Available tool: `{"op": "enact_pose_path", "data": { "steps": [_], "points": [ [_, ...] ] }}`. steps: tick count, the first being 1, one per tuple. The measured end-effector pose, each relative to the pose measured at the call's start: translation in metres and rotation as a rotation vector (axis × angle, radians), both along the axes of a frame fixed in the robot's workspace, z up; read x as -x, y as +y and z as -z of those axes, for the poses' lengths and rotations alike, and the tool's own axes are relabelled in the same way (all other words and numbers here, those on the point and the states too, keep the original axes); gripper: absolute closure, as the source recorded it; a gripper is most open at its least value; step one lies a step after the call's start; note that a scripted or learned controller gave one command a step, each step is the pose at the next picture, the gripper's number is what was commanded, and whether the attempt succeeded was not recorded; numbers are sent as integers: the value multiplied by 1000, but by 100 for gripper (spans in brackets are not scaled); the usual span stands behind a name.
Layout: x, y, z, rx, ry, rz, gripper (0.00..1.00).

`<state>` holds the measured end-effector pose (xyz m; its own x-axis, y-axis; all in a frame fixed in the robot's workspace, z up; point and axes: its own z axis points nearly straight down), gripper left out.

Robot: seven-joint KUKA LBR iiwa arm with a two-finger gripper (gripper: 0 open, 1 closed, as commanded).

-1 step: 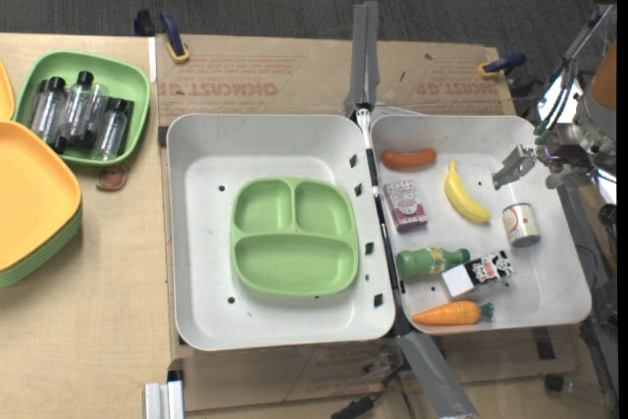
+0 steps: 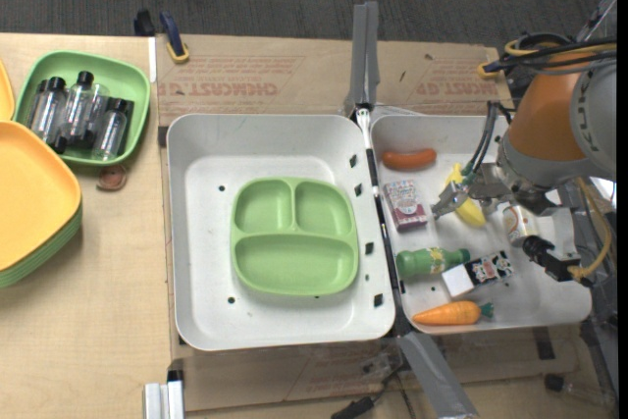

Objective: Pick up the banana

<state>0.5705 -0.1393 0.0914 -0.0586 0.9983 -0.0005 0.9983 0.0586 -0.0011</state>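
At the hand [image 2: 453,202], touching, the banana [image 2: 467,203].

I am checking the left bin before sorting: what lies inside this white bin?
Inside the shallow white left bin lies one light green plastic plate with three compartments. The bin floor under the plate is covered.

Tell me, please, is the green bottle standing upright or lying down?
Lying down: the green bottle rests on its side in the right bin, cap toward the arm.
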Motion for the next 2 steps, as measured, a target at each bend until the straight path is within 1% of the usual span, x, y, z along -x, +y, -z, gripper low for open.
{"op": "enact_pose_path", "data": {
  "steps": [1,2],
  "points": [
    [1,-2,-9,0,1,5,100],
    [-17,85,-99,1,1,27,100]
  ]
}}
